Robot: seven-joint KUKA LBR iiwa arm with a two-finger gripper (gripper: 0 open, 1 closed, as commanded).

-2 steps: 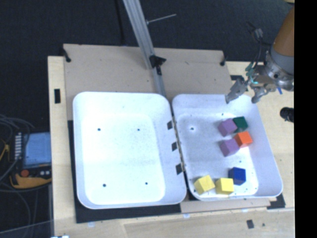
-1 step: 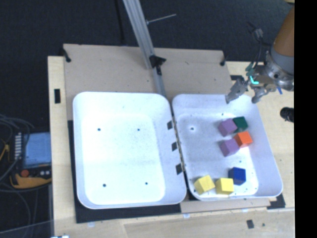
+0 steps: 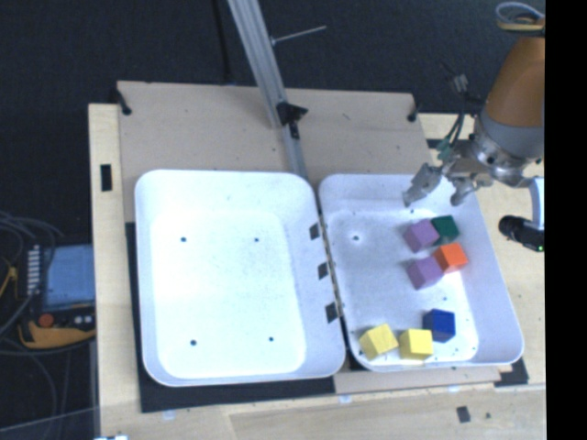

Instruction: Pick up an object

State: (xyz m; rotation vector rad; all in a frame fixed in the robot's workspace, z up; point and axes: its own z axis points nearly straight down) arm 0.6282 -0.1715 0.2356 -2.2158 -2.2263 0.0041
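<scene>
The right bin (image 3: 367,273) holds several small blocks. Two purple blocks (image 3: 422,236) (image 3: 424,271) lie in its upper right part, with a green block (image 3: 445,226) and an orange block (image 3: 451,258) beside them. A blue block (image 3: 440,324) and two yellow blocks (image 3: 378,341) (image 3: 415,343) sit near its front edge. My gripper (image 3: 440,189) hangs open above the bin's far right corner, just beyond the green and purple blocks, with nothing between its fingers.
The left bin (image 3: 229,273) adjoins the right one. A slanted metal pole (image 3: 266,67) rises from the bench behind the bins. Cables and a blue box (image 3: 69,278) lie off the bench at the left.
</scene>
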